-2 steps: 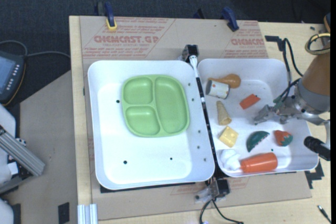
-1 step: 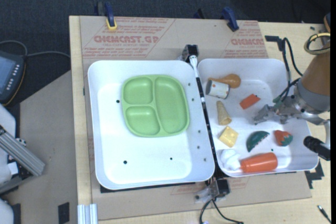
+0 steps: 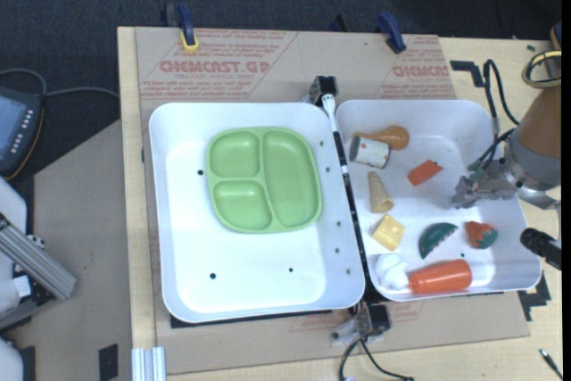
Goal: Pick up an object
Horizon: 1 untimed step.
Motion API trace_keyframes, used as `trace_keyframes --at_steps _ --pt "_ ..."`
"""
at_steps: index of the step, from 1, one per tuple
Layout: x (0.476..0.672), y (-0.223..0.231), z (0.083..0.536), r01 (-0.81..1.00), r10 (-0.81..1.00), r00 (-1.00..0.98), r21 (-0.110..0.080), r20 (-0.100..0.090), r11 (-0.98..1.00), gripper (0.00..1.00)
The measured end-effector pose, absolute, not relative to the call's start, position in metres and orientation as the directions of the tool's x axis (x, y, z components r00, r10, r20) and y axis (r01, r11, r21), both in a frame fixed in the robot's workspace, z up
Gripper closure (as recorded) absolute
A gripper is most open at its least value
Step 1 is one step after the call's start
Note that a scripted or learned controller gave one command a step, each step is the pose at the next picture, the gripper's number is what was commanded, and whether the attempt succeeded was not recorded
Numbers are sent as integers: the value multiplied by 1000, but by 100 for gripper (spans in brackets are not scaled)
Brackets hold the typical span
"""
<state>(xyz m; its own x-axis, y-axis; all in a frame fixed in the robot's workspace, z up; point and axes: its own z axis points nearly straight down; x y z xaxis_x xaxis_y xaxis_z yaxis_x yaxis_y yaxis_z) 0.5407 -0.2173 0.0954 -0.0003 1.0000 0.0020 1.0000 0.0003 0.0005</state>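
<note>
From my remote station I find the pick not yet accomplished. The grey two-finger gripper [image 3: 470,190] stands low over the right-hand shallow white bin [image 3: 464,113], near its right wall, with the grey arm and its orange band [image 3: 544,125] entering from the right. Whether the fingers are spread or pressed together I cannot tell; they read as a dark blur, and I see no object between them.

Candidate objects all lie loose on the right bin's floor:
- a small red and green strawberry-like piece [image 3: 482,234], just below the gripper and nearest to it;
- a dark green wedge-shaped piece [image 3: 437,236], beside the strawberry piece;
- a small flat orange-red block [image 3: 425,172], to the gripper's left;
- a long red-orange cylinder with a white end [image 3: 438,277], against the near wall;
- a yellow cheese-like wedge [image 3: 387,232] and a tan cone-shaped piece [image 3: 379,191] toward the divider;
- a tan pear-shaped piece [image 3: 389,137] touching a white and dark cylinder [image 3: 368,151] near the far wall.

The left-hand white bin [image 3: 178,192] carries a pale green three-compartment plastic tray [image 3: 265,178].

In my judgement the approach is done; closing on an item, lifting and confirming the hold all remain.
</note>
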Motion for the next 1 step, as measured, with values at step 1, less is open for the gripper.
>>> trace_keyframes --at_steps 1 --pt "542 -223 139 1000 1000 0 5 -3 0 100"
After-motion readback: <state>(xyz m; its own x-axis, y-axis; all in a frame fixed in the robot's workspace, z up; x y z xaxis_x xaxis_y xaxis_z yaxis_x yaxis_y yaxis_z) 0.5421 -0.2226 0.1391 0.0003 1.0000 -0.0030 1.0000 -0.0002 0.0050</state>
